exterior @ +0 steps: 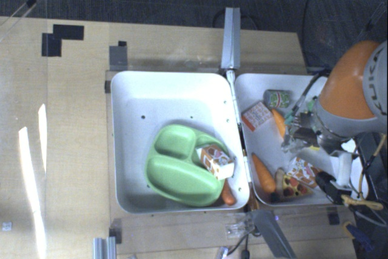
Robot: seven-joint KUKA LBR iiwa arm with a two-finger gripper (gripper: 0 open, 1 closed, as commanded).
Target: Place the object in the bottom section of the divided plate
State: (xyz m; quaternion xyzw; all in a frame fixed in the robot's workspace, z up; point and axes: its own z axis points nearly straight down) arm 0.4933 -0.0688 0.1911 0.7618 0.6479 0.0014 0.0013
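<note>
Camera view: your gripper [295,133] hung over the right bin [262,85]; can't tell how the jaws stood. Glossy green divided plate [182,168] sat in the left bin [130,130], w/ a small printed carton [216,161] in its right section. Pale wood counter [60,148], dark carpet behind.

Worktop: pale wooden worktop [73,148], seen from above at a slant.
Left bin: shallow white plastic bin [130,130] resting on the worktop.
Right bin: second shallow white bin [257,85], just beside the first.
Divider: upright grey metal post [231,39] standing at the bins' shared far edge.
Markings: black tape pieces [59,38] on the worktop's far left.
</note>
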